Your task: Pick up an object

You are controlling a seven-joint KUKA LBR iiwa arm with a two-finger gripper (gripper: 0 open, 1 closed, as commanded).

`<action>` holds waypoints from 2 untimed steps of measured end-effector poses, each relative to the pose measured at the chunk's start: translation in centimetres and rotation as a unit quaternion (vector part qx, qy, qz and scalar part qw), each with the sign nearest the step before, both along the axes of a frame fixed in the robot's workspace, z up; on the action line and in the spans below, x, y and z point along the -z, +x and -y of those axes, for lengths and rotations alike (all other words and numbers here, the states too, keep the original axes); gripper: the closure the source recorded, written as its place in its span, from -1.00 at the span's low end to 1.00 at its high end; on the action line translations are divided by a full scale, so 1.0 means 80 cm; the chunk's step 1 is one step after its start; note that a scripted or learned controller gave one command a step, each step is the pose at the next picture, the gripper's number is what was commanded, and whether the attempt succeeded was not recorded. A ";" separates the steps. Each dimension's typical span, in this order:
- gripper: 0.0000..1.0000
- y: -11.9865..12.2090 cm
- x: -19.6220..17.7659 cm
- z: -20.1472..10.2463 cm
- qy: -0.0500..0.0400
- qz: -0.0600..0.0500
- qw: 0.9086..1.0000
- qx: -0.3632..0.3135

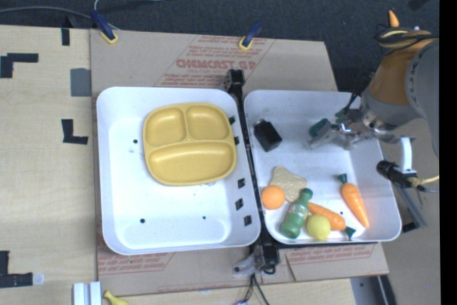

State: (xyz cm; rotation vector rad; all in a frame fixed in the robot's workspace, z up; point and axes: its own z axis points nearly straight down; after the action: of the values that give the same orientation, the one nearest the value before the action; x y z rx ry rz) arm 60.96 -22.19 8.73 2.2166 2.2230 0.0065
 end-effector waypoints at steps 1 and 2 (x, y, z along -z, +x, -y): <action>-1.00 -0.015 0.000 -0.054 -0.002 0.000 1.000 0.001; -1.00 0.023 0.000 -0.032 -0.001 0.000 1.000 0.000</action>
State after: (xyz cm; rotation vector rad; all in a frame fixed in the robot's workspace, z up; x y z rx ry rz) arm 62.80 -19.61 8.69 2.2154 2.2215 0.0037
